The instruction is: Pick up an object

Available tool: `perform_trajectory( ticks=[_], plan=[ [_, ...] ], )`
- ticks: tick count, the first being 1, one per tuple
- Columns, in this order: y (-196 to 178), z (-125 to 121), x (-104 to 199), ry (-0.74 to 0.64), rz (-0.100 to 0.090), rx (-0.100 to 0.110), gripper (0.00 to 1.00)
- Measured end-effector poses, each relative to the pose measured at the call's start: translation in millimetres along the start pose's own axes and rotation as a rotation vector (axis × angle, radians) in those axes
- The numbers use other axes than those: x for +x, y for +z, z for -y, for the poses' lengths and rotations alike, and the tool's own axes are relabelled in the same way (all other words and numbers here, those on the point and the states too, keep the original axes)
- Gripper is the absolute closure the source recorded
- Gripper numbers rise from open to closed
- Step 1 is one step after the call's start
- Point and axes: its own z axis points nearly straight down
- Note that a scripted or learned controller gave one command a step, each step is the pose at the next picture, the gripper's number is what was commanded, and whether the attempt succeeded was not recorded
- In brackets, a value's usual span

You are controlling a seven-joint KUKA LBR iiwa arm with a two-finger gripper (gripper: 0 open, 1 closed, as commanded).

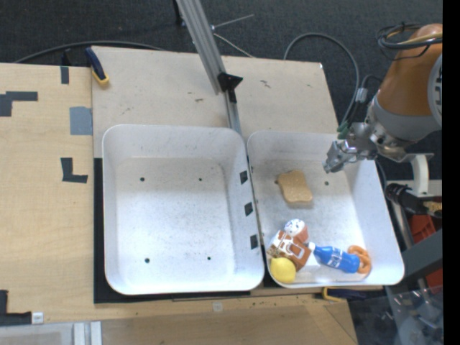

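Camera view: two white bins sit side by side on the desk point(180, 77). The left bin point(115, 192) fills the middle of the frame; the right bin point(381, 214) lies in the lower right. The arm point(410, 85) comes in from the upper right, and its hand point(336, 157) hangs over the right bin's upper edge, apart from everything in it. Whether the hand is apart or together I cannot tell; it is too small and dark here.

The nearest thing to pick is the tan block point(295, 187), lying left of and below the hand in the upper half of the right bin, well clear of the others. Along the bin's lower edge a yellow ball point(283, 269), a red-and-white toy point(291, 241) and a blue toy point(338, 259) lie crowded together, touching or nearly so.

Risks, as I judge them: the hand is off to the side of the block, so a straight drop would close on bare floor. The block looks flat and low, so the hand may skid over it. Going for the cluster instead could nudge neighbours or pinch two at once, and the ball could roll away
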Motion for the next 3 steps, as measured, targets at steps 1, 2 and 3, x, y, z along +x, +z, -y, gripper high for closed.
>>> perform_trajectory(
  ticks=[1,2,3],
  plan=[
    [-33,-1,0,0.001,0.0,0.003,1.0],
    [-21,-21,60,-0.004,-0.003,0.007,1.0],
    [-22,-45,104,-0.003,-0.002,0.006,1.0]
  ],
)
